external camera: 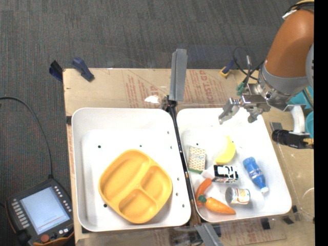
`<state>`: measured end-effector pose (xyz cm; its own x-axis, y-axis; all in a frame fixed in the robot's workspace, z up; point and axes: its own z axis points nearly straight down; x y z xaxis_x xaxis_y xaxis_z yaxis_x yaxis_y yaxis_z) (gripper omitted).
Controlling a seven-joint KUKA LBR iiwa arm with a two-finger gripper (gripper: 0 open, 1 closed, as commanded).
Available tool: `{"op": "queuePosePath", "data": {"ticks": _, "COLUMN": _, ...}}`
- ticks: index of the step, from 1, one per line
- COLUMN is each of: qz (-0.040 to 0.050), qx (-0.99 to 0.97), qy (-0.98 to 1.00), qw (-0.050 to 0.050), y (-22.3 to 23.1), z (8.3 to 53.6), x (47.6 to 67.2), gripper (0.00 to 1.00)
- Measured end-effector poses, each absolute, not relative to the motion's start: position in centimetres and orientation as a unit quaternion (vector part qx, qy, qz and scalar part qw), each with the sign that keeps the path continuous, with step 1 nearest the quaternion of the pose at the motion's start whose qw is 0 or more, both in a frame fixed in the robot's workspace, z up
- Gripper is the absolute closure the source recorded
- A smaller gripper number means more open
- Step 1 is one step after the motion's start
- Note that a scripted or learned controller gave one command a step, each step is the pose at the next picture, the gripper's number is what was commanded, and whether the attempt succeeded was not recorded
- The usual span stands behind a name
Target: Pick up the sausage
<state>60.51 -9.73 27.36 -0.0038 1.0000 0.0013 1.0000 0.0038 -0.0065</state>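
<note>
On the desk [118, 88] sit 2 shallow white bins side by side. The left bin [82, 137] holds 1 yellow divided plate [135, 185] with 3 compartments, lying near the bin's middle and front.

The right bin [205, 122] holds several small things gathered toward its front half. A small patterned carton [197, 158] lies by the left wall. Just right of it is a yellow banana-like piece [226, 149]. Below that sits a black and white toy car [225, 173], and to its right a blue bottle [254, 173] lies on its side. A small can [238, 196] rests near the front. An orange carrot [219, 205] lies along the front edge, and touching its green end is the sausage [203, 188], a short reddish-orange piece slanting up toward the carton.

The jaws [240, 111] hang over the back part of the right bin, spread wide apart with nothing between the 2 fingers. The sausage lies well apart from them, toward the front left corner of the same bin, with the banana-like piece and the toy car between.
</note>
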Motion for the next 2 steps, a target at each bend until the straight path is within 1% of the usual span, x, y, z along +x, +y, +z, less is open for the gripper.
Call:
{"op": "queuePosePath", "data": {"ticks": 1, "qz": 0.0012, "qx": -0.728, "qy": -0.685, "qw": 0.002, "y": -12.33, "z": 9.17, "x": 62.61, "gripper": 0.0}}
{"op": "queuePosePath", "data": {"ticks": 2, "qz": 0.0012, "qx": -0.731, "qy": -0.683, "qw": 0.004, "y": -12.47, "z": 9.95, "x": 62.59, "gripper": 1.0}}
